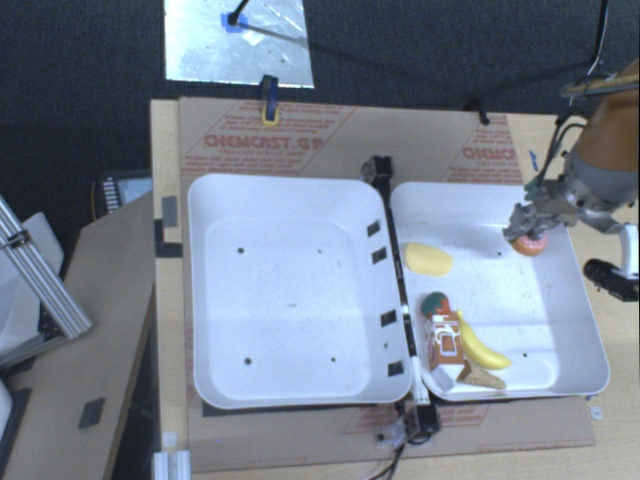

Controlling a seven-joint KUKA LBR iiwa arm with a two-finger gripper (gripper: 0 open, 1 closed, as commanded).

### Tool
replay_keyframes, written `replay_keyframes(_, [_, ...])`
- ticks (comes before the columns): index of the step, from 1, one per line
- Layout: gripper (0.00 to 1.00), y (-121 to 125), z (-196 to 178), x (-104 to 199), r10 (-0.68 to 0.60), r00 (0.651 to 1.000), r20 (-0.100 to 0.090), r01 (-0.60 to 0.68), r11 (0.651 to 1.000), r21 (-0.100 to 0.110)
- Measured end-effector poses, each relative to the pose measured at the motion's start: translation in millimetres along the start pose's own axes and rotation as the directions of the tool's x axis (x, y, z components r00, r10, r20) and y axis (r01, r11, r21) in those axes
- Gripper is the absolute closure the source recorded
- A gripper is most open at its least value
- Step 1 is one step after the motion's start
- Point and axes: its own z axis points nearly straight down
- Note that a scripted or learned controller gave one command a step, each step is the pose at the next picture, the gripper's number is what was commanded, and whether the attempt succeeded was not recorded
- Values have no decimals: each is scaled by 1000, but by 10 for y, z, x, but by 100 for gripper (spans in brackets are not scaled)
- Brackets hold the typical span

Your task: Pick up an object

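My gripper (525, 230) hangs over the back right part of the right bin (575, 298), at the end of the grey arm with its orange band. A small red-orange round object (531, 246) lies directly under the gripper's tip, touching or nearly touching it. A yellow lemon-like piece (428, 259) rests near the bin's left wall. At the front left of that bin sit a red and green fruit (434, 304), an orange and white carton (444, 346), a banana (483, 349) and a tan piece (486, 378).
The left bin (290, 186) stands beside the right one, with a black divider (395, 268) of clips between them. Both rest on a cardboard sheet (300, 133). A metal plate (238, 26) lies at the back, and an aluminium frame (35, 278) at the far left.
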Motion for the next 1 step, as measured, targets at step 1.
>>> replay_keyframes(1, [100,-199,-170,21,0,1000,0,0,1000,-3])
